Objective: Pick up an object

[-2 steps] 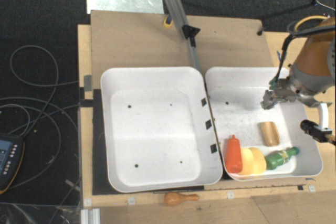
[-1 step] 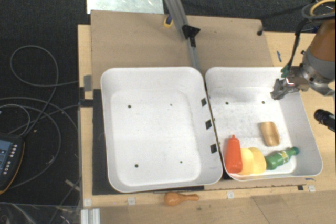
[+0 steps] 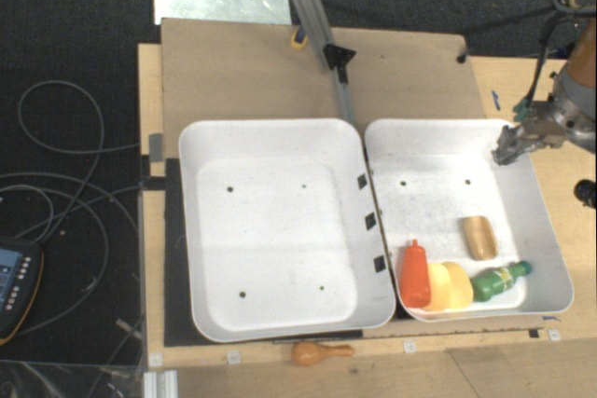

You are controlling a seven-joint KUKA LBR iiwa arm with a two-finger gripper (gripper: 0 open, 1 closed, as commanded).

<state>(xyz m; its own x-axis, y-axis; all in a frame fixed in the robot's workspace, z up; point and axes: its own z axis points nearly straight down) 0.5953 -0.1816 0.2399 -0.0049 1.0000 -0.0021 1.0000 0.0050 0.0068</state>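
Along the near edge of the right bin [image 3: 438, 191] lie a red bottle [image 3: 414, 273], a yellow object [image 3: 450, 285] and a green bottle [image 3: 499, 280], side by side. A tan bread-like piece [image 3: 479, 237] rests a little farther in. My gripper [image 3: 508, 147] hangs at the right bin's far right rim, well apart from all these objects, with nothing seen between its fingers.
The left bin [image 3: 270, 228] sits beside the right one, joined by black clips at the shared rim. A tan pear-shaped object [image 3: 317, 351] lies on the bench in front of the bins. A grey pole [image 3: 308, 5] slants in from the top.
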